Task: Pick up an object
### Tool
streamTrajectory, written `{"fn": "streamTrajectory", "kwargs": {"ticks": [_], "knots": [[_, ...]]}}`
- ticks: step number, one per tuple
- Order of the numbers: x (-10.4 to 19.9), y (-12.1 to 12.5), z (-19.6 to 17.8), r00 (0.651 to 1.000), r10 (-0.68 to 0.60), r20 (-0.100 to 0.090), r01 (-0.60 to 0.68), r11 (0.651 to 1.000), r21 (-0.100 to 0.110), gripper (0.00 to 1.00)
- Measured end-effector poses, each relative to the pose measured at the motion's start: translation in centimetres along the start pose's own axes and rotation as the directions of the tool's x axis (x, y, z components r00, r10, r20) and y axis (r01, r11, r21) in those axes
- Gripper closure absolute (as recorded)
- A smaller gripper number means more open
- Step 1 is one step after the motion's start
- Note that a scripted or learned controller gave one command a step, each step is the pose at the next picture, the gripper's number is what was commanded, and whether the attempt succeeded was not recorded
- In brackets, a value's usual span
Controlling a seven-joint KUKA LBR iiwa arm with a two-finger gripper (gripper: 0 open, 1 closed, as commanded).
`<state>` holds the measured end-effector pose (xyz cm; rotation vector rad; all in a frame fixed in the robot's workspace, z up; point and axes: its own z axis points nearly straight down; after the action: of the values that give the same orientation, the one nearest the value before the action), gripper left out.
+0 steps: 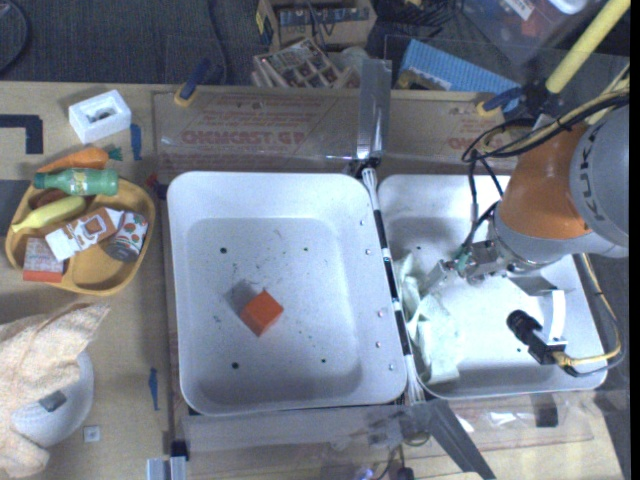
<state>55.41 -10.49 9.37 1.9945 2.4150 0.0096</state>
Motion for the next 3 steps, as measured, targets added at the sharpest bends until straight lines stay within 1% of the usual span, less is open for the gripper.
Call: {"fn": "streamTrajectory", "kwargs": {"ticks": [1, 2, 3], "knots": [[-0.5, 4.9, 0.2, 0.987, 0.162, 0.002, -0.162, 0.987, -0.004, 0.00], [-5.8, 4.3, -2.7, 0.988, 0.153, 0.000, -0.153, 0.988, 0.008, 0.00], [-10.6, 4.5, -10.1, 0.941, 0.339, 0.003, -0.339, 0.941, 0.008, 0.00]]}}
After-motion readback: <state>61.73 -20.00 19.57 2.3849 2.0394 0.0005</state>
